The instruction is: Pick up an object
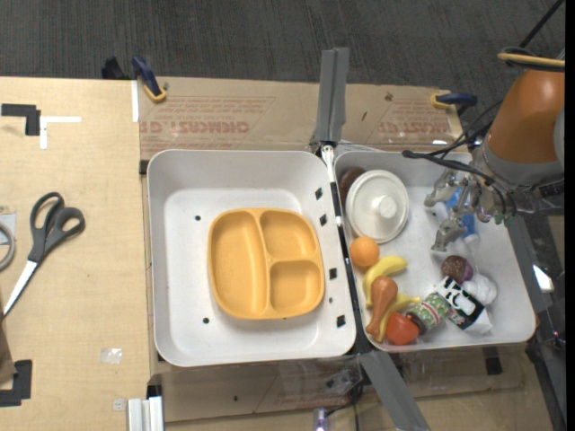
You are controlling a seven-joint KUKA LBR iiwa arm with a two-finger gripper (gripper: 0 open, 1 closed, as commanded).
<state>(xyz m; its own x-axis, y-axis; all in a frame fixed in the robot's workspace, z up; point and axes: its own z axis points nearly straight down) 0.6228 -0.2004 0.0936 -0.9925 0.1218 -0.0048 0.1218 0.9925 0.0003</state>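
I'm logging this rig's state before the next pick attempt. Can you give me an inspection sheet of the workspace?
Surface: bench bearing two white bins, left bin and right bin.
Job's things: in the right bin, white bowl, orange, banana, drumstick, tomato, can, dark ball, white pouch.
Clutter: yellow divided plate in the left bin; scissors on the bench.
Grippers: gripper hangs over the right bin's upper right, nothing seen in it.
Cables: black leads beside the arm.
Surroundings: cardboard behind the bins; blue clamps.
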